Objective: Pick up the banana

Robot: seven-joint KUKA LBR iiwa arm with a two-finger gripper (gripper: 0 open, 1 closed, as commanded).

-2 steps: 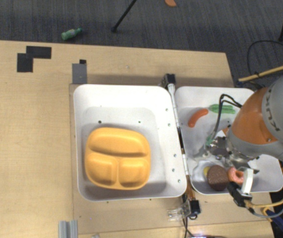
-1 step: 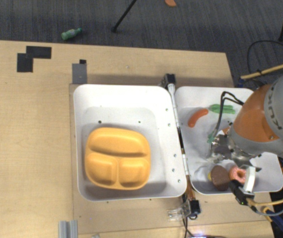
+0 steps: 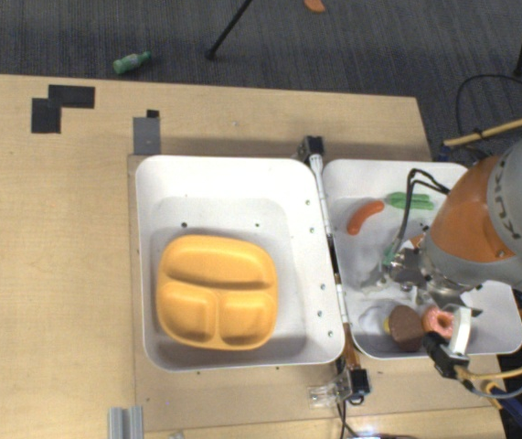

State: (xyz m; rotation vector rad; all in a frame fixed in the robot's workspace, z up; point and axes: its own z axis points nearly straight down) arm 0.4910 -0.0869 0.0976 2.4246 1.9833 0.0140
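Pale wooden bench (image 3: 59, 245), two white bins. Over the right bin (image 3: 507, 337), gripper (image 3: 405, 271) low among small food items; grip state impossible to tell. Banana probably hidden beneath the arm (image 3: 480, 218), direction unclear.

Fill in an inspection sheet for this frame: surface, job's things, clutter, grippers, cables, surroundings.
Surface: light wooden bench bearing left white bin and right white bin.
Job's things: banana, nothing seen.
Clutter: yellow three-compartment tray in the left bin; red sausage-shaped toy, green oblong piece, brown round item, pink ring-shaped piece in the right bin.
Grippers: gripper low over the right bin; jaws unclear.
Cables: black cable along the arm.
Surroundings: dark carpet with small green object.
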